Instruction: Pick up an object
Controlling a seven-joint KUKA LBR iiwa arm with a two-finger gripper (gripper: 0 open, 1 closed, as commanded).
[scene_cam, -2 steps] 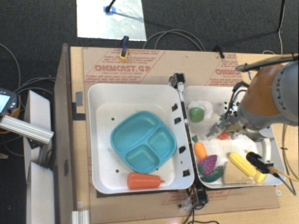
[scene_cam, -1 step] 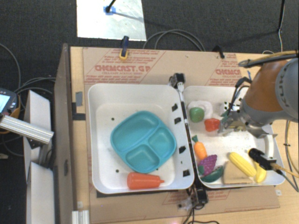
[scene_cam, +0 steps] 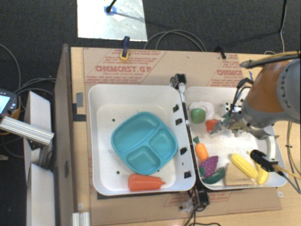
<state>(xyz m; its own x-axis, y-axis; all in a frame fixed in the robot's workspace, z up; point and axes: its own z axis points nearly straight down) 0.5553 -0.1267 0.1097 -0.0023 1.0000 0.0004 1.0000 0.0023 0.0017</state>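
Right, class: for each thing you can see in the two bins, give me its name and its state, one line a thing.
teal divided plate: flat in the left bin, tilted askew, compartments bare
orange carrot: lying on its side, left bin's near edge
green ball: resting in the right bin
small carrot: lying by the divider
purple grapes: lying, right bin
yellow corn: lying, right bin
gripper: low over the right bin, beside a small red piece

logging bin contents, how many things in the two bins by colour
orange: 2, big carrot, small carrot
teal: 2, tray, dark piece
green: 1, ball
red: 1, piece
purple: 1, grapes
yellow: 1, corn
total: 8
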